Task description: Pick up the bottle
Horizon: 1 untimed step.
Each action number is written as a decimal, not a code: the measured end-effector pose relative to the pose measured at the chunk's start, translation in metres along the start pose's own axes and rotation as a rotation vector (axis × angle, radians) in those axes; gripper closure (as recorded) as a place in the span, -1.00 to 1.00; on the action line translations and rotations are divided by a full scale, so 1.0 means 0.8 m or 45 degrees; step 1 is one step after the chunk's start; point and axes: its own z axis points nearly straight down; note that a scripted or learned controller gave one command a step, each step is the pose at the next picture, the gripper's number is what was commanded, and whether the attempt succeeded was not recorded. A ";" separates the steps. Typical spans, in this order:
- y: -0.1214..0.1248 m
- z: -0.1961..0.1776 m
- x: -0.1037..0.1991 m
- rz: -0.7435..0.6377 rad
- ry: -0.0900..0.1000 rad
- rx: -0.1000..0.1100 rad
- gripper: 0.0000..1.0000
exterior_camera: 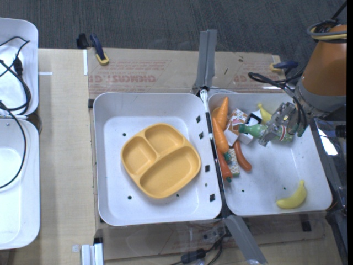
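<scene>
Cardboard covers the bench [60, 148] under two white bins, and we see the left bin [107, 164] holding a yellow plate [160, 160]. Our gripper [276, 130] sits in the upper part of the right bin [317, 164], right of centre in the frame. The green bottle [255, 129] lies on its side among a carrot [220, 127] and packets, its right end touching or under the fingers. We cannot tell how the jaws stand. We judge the grasp unconfirmed; the lift remains. A banana [292, 197] lies lower right.
</scene>
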 end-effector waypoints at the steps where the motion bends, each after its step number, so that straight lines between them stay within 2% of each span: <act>1: 0.126 0.011 0.036 0.005 0.000 0.000 1.00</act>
